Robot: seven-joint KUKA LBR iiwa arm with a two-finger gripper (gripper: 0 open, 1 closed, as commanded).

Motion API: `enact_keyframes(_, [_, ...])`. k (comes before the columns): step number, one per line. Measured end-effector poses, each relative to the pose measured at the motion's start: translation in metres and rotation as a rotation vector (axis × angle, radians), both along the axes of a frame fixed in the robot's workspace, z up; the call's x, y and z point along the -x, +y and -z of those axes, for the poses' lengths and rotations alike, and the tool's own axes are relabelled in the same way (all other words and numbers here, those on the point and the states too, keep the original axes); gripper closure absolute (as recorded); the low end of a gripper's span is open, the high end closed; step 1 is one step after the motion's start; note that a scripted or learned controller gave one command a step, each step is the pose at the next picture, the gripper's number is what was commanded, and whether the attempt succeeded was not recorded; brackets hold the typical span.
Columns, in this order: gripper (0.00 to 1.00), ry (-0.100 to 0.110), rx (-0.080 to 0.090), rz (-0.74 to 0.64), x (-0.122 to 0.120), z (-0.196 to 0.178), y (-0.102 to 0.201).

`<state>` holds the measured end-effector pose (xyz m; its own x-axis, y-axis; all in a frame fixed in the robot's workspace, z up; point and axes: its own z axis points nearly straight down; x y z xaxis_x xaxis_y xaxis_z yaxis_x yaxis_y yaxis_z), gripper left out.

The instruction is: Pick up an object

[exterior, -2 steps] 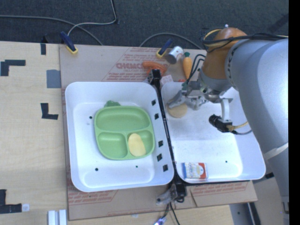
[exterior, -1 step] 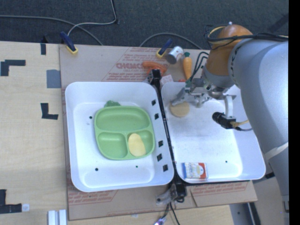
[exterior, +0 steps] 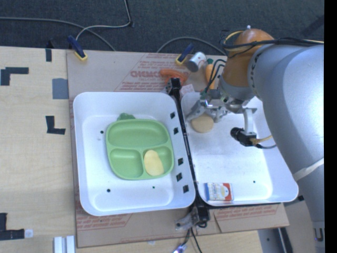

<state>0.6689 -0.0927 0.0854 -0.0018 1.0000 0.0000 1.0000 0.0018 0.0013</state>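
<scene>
A light wooden tabletop (exterior: 31, 157) marked with black tape pieces is seen, with a brown cardboard sheet (exterior: 142, 75) laid upon it beneath two shallow white bins; dark carpet (exterior: 174, 9) lies beyond, crossed by cables. The pincer (exterior: 206, 111) is lowered into the upper left corner of the right bin (exterior: 253, 186), and whether it is released or clenched cannot be told, the wrist hiding it. Just below the pincer, touching or nearly touching it, a round tan object (exterior: 202, 124) rests on the bin floor. Further below, by the front wall of the same bin, a small red and white box (exterior: 218, 192) lies flat. To the left of the pincer, across the dividing walls, the left bin (exterior: 89, 194) holds a green divided plate (exterior: 138, 147) with a yellow piece (exterior: 153, 163) in its lower right compartment. Beyond the pincer, on the cardboard, an orange item (exterior: 171, 73) and a small white cylinder (exterior: 196, 61) are seen. Blue and yellow clamps (exterior: 77, 47) grip the cardboard's far edge.
</scene>
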Motion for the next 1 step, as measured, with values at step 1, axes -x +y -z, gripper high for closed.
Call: enact_keyframes(1, [0.00, 0.000, 0.001, 0.000, 0.0001, -0.0001, -0.0036])
